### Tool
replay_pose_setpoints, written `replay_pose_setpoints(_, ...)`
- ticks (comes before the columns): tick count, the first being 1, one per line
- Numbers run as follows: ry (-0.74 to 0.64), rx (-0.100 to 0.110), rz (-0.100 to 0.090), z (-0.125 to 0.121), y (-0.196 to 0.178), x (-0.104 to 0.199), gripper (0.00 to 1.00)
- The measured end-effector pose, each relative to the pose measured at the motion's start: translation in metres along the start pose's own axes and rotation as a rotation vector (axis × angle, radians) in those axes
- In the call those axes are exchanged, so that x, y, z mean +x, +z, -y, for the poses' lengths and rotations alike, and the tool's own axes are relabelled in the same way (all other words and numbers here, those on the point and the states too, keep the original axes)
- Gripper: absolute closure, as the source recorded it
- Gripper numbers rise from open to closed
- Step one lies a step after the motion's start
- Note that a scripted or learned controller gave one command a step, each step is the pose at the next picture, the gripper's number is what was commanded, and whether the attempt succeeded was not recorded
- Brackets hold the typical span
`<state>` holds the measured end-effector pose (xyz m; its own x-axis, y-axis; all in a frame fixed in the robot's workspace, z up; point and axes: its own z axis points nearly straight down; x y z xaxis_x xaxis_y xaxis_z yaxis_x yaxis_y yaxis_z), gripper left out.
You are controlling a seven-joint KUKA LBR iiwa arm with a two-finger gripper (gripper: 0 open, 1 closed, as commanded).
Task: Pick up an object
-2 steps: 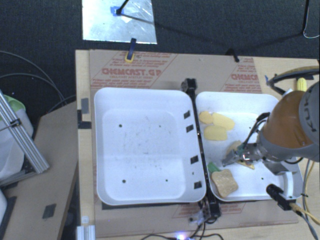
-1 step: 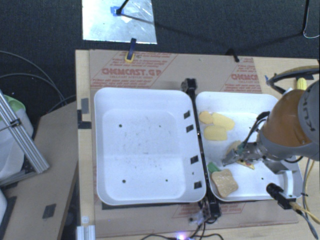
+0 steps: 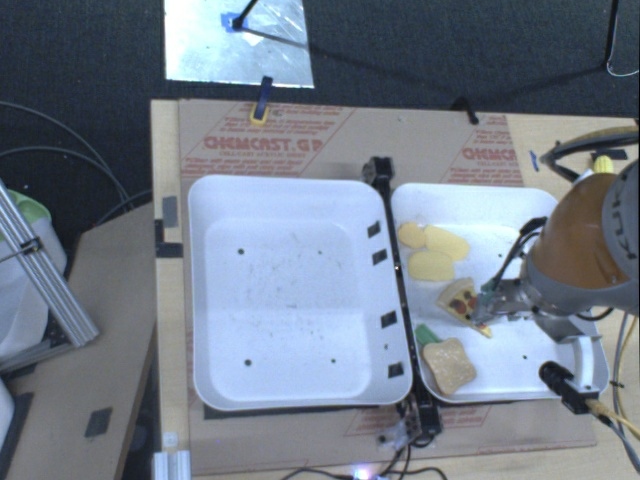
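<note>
**Gripper low in the right bin, at the pizza slice**

I see the arm (image 3: 585,243) entering from the frame's right, its gripper (image 3: 484,309) touching a pizza-slice toy (image 3: 458,297) at mid-bin. Whether it grips anything, I cannot tell. Yellow potato-like pieces (image 3: 432,249) lie above it in the right bin (image 3: 520,203); a bread slice (image 3: 450,364) sits lower left. The left bin (image 3: 290,293) occupies frame centre.

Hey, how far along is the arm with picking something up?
Done: the gripper has reached the right bin, at the brown-and-red item. In hand: nothing visibly lifted; that item lies on the bin floor. Left: grasp and lift; yellow pieces and tan slice lie untouched.
</note>
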<state>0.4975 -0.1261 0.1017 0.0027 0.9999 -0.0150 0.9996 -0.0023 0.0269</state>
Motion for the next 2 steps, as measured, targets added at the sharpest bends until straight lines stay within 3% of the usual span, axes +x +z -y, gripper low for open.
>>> replay_pose_setpoints(1, -0.014, 0.015, -0.017, -0.0243, -0.0883, 0.0646, 1.0)
replay_pose_setpoints(2, -0.005, 0.024, -0.015, -0.0212, -0.0833, 0.06, 0.0)
